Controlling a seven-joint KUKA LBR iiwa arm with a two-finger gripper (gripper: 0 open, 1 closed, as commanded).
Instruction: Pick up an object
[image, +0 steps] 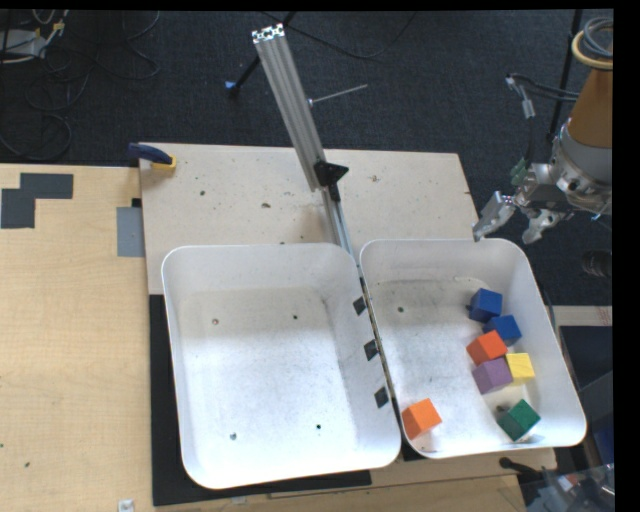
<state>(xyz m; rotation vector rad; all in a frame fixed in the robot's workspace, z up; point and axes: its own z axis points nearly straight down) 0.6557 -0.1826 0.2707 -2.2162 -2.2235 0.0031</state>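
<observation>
The right bin (440, 262) holds several small blocks. Along its right side lie a dark blue block (486, 303), a second blue block (506, 328), an orange-red block (487, 347), a purple block (492, 375), a yellow block (520, 366) and a green block (519, 419). An orange block (422, 416) rests near the bin's front left corner. My gripper (514, 220) hangs above the bin's far right corner, outside the rim, with its two fingers spread apart and nothing between them.
The left bin (200, 270) lies beside the right one, with black clips along the shared wall. A slanted aluminium bar (296, 110) rises behind the bins. A blue and yellow clamp (152, 156) sits at the bench's far left corner.
</observation>
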